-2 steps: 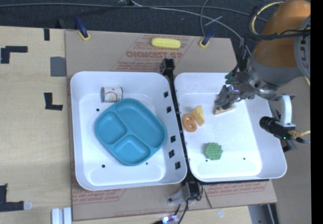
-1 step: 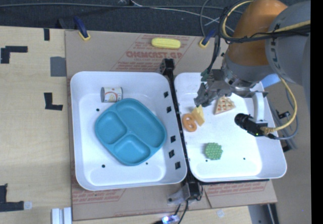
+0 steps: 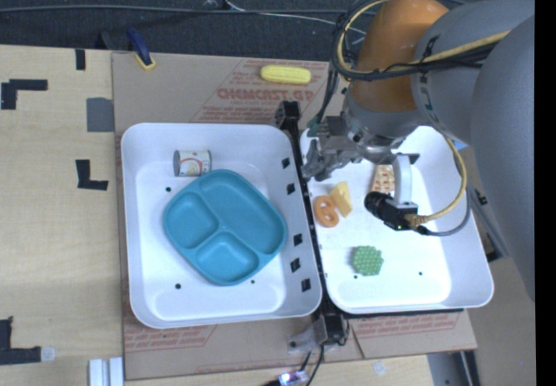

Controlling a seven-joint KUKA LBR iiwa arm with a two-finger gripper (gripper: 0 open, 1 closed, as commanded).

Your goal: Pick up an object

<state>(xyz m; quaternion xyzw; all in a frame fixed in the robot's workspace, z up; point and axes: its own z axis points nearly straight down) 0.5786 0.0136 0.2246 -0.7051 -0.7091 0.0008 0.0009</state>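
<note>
Faintly, red "CHEMCAST" print on cardboard (image 3: 261, 96).

— Where did the camera sit?
— Fixed above the bench (image 3: 52, 202), looking down at a slant on both white bins (image 3: 139, 228) (side by side, fairly near); the arm (image 3: 486, 54) came in from the right.

Blue divided tray (image 3: 224, 226), white bins (image 3: 139, 202), green ball (image 3: 367, 260), orange ring (image 3: 327, 211) — yellow corn cob (image 3: 285, 74), tan counter (image 3: 43, 228).
</note>
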